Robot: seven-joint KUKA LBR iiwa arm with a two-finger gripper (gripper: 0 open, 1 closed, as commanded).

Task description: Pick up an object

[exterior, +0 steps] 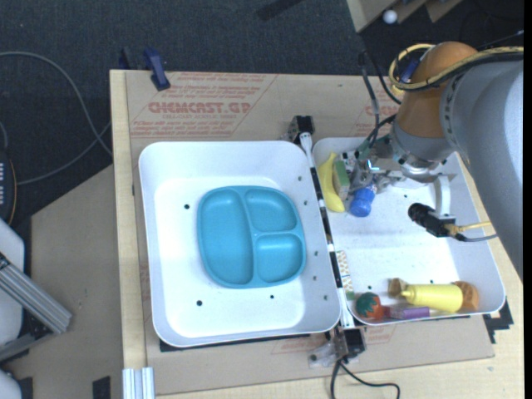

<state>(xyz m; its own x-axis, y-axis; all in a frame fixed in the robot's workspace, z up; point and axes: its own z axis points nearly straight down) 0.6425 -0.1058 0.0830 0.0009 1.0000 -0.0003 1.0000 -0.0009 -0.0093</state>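
My gripper hangs low over the back left part of the right bin. Just under its tip lies a small blue object, close to or touching it; whether it is held I cannot see. A yellow banana lies along the bin's left wall, beside the gripper. At the bin's front edge rest a yellow bottle with a brown cap, a purple stick and a small green and red toy.
The left bin holds a blue divided plate. The grey arm with its orange band covers the right bin's back right corner. A blue clip lies on the cardboard behind the left bin.
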